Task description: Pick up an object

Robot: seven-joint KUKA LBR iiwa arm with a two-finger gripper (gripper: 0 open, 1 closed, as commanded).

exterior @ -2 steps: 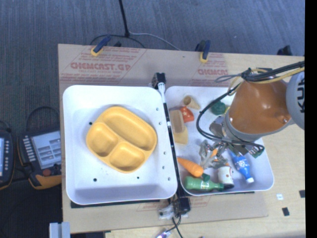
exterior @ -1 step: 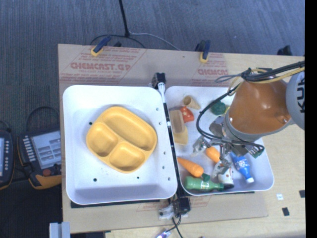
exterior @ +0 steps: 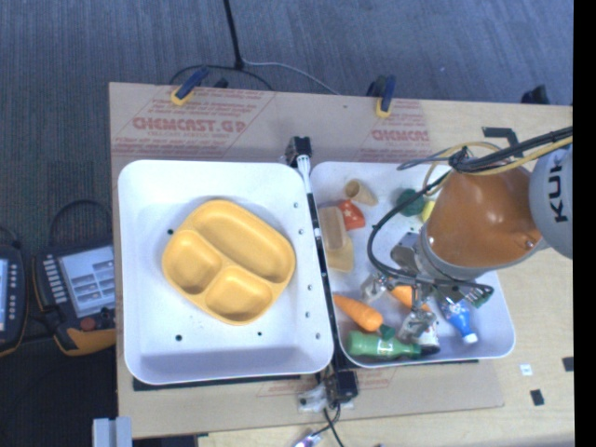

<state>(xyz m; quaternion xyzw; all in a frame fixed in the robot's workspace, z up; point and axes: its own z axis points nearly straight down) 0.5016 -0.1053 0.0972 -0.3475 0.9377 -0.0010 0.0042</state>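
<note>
**Arm low over the crowded right bin**

Camera view has the gripper (exterior: 419,319) down among the clutter at the near side of the right bin (exterior: 498,338), and the orange wrist band hangs right over it. Whether the fingers are spread or closed cannot be told from here; cables and the wrist crowd the spot. Nothing can be seen clamped between them, so no pick can be called.

Candidates lie all around the tool. The green bottle (exterior: 384,346) lies flat along the near wall, just beside the gripper. The carrot (exterior: 359,313) lies at a slant to its left, close by. A blue-and-white tube (exterior: 460,322) sits on the other side. Farther back, well apart from the tool, a tan block (exterior: 335,237) rests along the divider with a small red piece (exterior: 352,214) next to it. The toys look tipped in loose, which would explain the jumble.

The left bin (exterior: 140,333) holds a yellow divided plate (exterior: 229,261), lying upright.

Writing: the bench board (exterior: 84,250) reads "CHEMCAST GP" in red, upside down at the far edge, and the arm shows "KU".
</note>
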